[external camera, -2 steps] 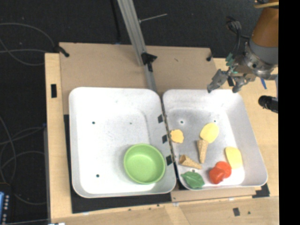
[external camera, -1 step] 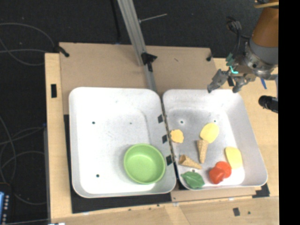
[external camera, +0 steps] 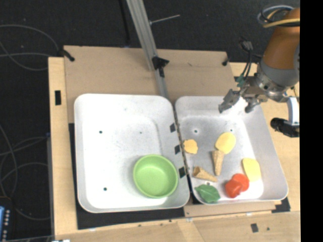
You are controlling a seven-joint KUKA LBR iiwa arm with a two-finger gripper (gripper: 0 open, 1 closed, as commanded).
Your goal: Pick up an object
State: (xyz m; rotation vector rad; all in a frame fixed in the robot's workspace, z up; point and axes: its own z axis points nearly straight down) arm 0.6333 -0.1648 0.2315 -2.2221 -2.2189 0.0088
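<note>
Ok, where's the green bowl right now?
The green bowl sits in the left bin, near its front right corner, beside the divide from the right bin.

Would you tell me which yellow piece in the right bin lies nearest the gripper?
The yellow oval piece mid-bin, just below the gripper; the other yellow pieces lie farther away.

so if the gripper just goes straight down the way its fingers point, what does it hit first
Probably the bare floor of the right-hand white bin near its far edge. The open two-finger gripper hangs above it; height is unclear.
</note>
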